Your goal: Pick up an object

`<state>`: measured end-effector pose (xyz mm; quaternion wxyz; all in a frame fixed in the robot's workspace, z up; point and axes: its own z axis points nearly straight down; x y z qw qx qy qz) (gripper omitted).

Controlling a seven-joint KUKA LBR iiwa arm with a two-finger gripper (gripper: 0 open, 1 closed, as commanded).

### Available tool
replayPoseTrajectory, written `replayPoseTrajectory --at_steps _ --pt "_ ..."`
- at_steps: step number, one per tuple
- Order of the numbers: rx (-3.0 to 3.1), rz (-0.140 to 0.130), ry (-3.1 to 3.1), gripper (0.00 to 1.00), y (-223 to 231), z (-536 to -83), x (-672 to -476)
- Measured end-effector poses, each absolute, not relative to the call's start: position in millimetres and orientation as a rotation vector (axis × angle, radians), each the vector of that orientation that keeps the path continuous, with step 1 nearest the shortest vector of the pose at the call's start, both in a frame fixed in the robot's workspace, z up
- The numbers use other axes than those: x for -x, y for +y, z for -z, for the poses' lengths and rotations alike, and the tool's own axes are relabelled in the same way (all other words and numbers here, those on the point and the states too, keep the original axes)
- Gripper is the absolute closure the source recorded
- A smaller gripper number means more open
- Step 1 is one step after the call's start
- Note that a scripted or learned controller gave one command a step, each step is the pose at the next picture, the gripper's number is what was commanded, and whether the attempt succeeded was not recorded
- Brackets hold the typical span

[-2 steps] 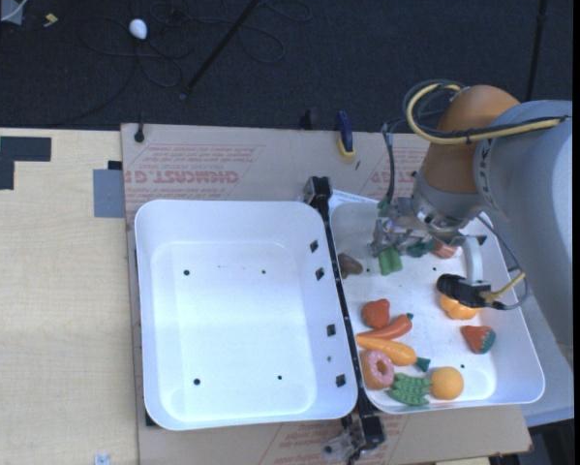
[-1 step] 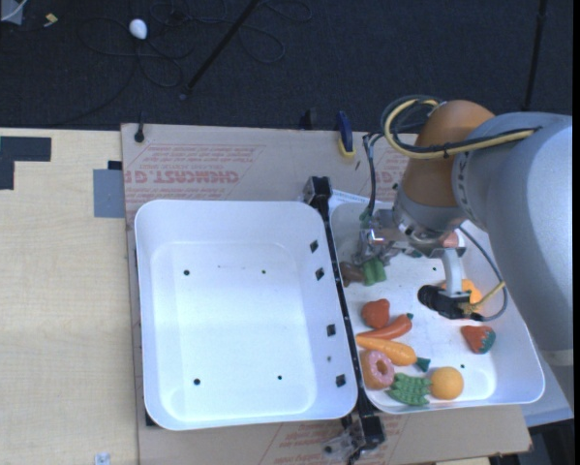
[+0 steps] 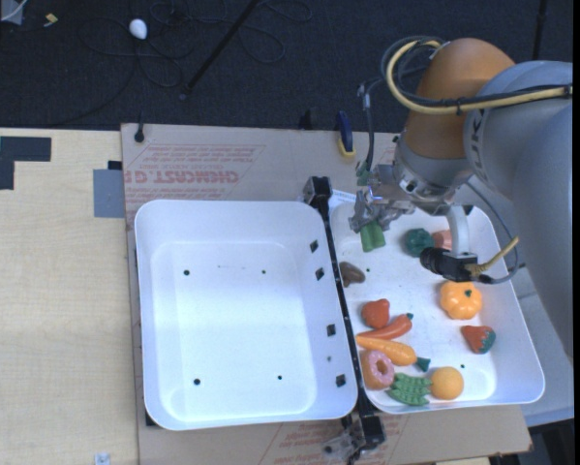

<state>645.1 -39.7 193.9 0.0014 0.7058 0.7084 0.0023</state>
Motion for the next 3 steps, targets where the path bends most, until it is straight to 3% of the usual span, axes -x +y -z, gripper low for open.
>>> replayPoseTrajectory --at_steps 1,2,3 --pt "-2.221 0.001 2.225 1.0 4.1 -244.3 -643.6" --pt "-2.224 0.008 2.228 1.0 32.0 -234.4 -586.4" --pt "-2.215 -0.011 2.218 1.0 37.3 -371.3 -609.7"
